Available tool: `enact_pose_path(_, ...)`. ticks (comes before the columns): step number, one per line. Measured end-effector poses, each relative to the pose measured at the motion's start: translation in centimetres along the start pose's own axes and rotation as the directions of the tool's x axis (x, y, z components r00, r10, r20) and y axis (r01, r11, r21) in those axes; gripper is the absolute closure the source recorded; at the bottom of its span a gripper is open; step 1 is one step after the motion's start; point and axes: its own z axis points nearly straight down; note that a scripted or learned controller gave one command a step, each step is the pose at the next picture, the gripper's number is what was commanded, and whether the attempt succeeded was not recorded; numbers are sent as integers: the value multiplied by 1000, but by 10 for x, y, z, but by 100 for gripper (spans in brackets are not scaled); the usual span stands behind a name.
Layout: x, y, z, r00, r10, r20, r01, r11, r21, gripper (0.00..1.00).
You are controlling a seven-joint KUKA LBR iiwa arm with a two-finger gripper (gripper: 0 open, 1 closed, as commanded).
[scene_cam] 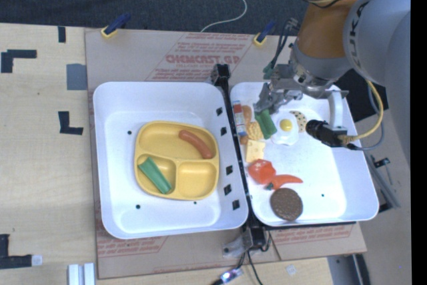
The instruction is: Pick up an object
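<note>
Clutter is my worry from this seat. Reading from the left, the left bin (113, 143) carries a yellow tray (177, 160) with a green piece (155, 175) and a sausage (198, 143) in separate compartments, well apart from the arm. In the right bin (347, 190) the pieces crowd against the divider: crackers (253, 137), a red pepper (267, 173), a brown disc (287, 203), a green pickle (265, 123) and a fried egg (287, 129). The tool (272, 100) hangs just over the pickle's upper end, and I cannot tell whether it is released or clenched. I judge the pickle the likely target. It lies tilted, touching the crackers and just beside the egg, so a descent slightly off could pinch a neighbour instead, push the pickle aside, or clip the divider. The smooth toy surface may also slip out on the lift.
</note>
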Motion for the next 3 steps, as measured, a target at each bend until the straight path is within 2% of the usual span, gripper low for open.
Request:
enact_pose_path(1, 40, -21, -5, 1000, -1, 0, 1, 1000, -1, 100)
enact_pose_path(3, 136, -76, 13, 1000, -2, 0, 2, 1000, 1, 100)
